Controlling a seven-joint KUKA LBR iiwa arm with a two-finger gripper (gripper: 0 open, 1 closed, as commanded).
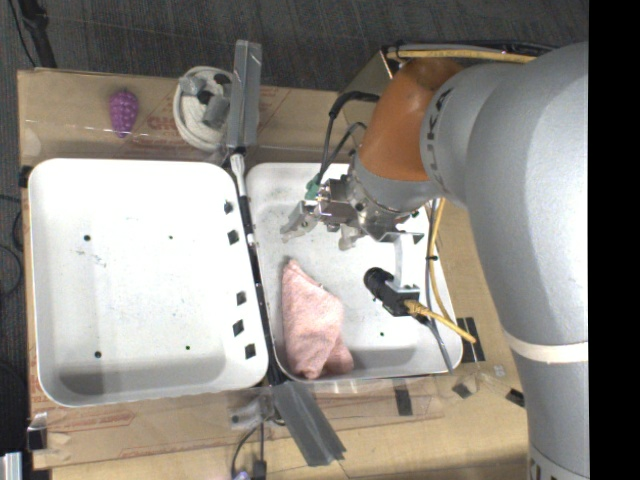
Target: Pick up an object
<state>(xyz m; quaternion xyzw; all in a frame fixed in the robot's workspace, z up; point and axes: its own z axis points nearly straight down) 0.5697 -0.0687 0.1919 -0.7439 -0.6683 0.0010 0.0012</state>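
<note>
Slanted overhead view, both bins (130,268)

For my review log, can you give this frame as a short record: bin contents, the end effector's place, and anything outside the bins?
right bin: holds one cloth
cloth: pink, crumpled, lying in the near left part of the right bin, against the wall between the bins
end effector: over the far half of the right bin, apart from the cloth
grasp: cloth not held
outside bins: purple object beyond the far edge of the left bin
</note>
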